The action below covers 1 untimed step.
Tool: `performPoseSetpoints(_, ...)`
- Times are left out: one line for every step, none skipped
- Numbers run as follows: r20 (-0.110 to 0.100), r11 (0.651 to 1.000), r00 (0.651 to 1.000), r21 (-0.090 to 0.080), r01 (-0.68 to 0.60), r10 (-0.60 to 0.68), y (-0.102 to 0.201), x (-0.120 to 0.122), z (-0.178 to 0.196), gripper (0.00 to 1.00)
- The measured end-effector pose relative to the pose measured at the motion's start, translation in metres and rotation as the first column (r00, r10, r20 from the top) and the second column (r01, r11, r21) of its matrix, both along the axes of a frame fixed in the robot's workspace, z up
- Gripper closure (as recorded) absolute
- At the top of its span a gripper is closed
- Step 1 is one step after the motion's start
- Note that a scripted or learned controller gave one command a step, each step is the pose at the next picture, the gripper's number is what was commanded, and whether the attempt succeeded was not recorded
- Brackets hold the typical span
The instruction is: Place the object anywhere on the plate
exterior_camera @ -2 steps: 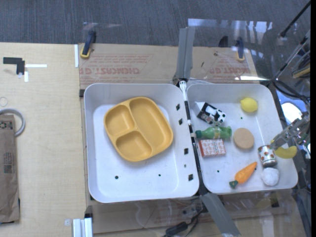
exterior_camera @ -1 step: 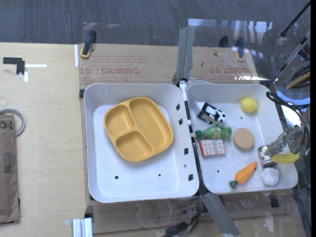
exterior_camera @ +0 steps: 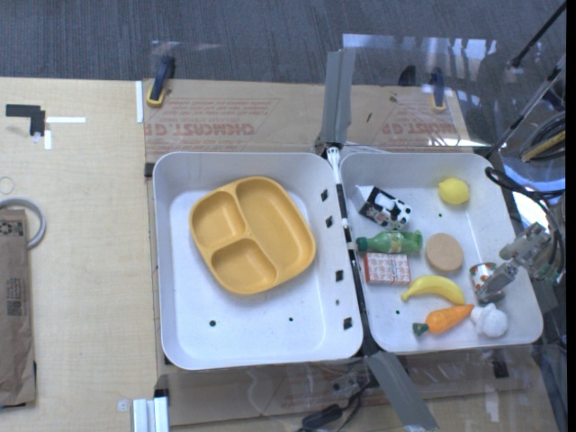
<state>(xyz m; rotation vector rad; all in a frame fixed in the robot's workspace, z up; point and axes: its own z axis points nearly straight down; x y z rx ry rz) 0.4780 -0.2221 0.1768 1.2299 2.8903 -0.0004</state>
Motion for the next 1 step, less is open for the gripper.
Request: performPoseSetpoints(0.002, 1.000, 1.000, -0.001, 0.003, -0.003, -0.0006, 0.0009, 0.0091, 1.00)
